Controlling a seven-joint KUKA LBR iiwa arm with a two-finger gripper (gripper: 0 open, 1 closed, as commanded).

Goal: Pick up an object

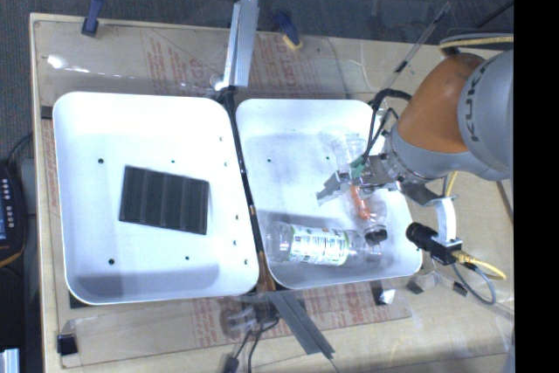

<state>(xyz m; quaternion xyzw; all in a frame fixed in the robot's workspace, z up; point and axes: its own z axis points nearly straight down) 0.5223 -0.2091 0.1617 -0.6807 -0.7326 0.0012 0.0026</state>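
A clear plastic bottle (316,244) with a white and green label lies on its side along the lower edge of the right bin (288,135), close to that bin's bottom wall. Just above and right of it sits a smaller clear item with an orange part (361,203), and a crumpled clear plastic piece (346,144) lies higher up; that makes three things in this bin, though the transparent shapes are hard to separate. The bin's upper left portion is bare white floor. The gripper (349,181) hangs over the bin's right centre, above the orange-tipped item; whether its fingers are apart or closed cannot be told. The left bin (87,127) holds one dark ribbed rectangular slab (164,200), with open floor all around it. Both bins rest on the desk (131,48).
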